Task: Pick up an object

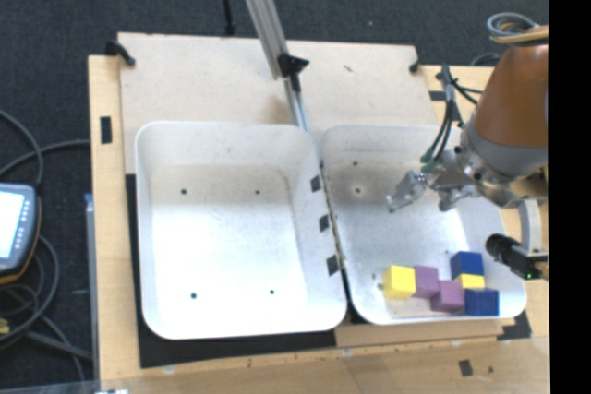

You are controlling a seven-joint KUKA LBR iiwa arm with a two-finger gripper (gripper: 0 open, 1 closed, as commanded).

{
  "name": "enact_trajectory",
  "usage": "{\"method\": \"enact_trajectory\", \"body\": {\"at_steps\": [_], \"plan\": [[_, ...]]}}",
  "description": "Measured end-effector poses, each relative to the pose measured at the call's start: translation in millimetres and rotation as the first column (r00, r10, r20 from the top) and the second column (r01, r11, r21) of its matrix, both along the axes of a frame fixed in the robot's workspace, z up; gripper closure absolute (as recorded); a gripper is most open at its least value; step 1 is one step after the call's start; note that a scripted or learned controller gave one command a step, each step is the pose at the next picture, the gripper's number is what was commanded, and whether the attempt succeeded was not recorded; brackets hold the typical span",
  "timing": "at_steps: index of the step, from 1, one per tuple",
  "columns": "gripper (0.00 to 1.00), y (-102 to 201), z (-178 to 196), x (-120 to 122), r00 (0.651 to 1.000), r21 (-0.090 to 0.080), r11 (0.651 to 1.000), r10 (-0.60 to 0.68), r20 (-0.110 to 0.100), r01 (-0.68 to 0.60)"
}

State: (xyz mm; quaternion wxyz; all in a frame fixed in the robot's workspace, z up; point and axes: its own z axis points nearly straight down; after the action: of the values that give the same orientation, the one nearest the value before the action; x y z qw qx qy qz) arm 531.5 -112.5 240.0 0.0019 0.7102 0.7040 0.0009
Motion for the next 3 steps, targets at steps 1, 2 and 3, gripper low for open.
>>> {"method": "enact_trajectory", "body": {"at_steps": [1, 2, 3], "plan": [[0.0, -92.3, -13.5, -31.0, 1.0, -0.003, 1.0, 0.001, -0.005, -0.001], [1.0, -88.3, -2.0, -27.7, 1.0, -0.002, 1.0, 0.007, 0.002, -0.007], [0.0, -88.0, -2.5, -27.8, 1.0, -0.002, 1.0, 0.005, 0.001, -0.005]]}}
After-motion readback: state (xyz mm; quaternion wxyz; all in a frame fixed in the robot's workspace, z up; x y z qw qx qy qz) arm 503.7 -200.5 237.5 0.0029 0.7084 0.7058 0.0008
